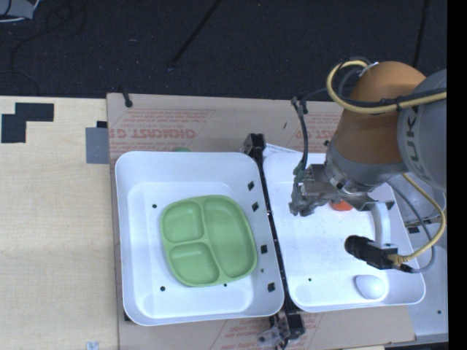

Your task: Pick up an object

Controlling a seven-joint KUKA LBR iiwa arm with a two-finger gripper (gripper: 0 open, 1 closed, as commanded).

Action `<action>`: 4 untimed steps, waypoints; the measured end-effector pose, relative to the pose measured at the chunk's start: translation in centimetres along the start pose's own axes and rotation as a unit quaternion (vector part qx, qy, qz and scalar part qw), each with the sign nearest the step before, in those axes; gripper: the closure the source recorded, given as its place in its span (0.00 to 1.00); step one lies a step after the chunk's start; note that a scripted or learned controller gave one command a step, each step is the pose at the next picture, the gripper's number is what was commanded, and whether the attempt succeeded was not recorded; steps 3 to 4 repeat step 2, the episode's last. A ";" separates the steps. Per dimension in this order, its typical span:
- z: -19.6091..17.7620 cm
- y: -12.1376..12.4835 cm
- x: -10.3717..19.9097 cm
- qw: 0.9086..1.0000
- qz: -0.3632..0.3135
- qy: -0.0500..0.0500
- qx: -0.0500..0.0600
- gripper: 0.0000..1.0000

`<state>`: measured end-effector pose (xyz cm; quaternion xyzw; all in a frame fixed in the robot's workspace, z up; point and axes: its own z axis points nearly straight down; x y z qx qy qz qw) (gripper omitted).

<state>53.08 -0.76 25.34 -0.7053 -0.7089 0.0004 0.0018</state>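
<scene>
Crowding right bin's [321,297] left wall: pincer [301,204]

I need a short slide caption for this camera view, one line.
KUKA gripper above the right bin; green divided plate in the left bin.

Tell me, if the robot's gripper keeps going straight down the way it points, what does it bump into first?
Probably the bare white floor of the right bin. The gripper points down near that bin's left side. The orange object lies just beside it, though depth is hard to judge.

Robotics lab: bench [58,217], twin bins [139,195].
</scene>
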 end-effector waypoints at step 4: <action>3.5 1.4 10.6 1.000 0.001 -0.001 0.002 1.00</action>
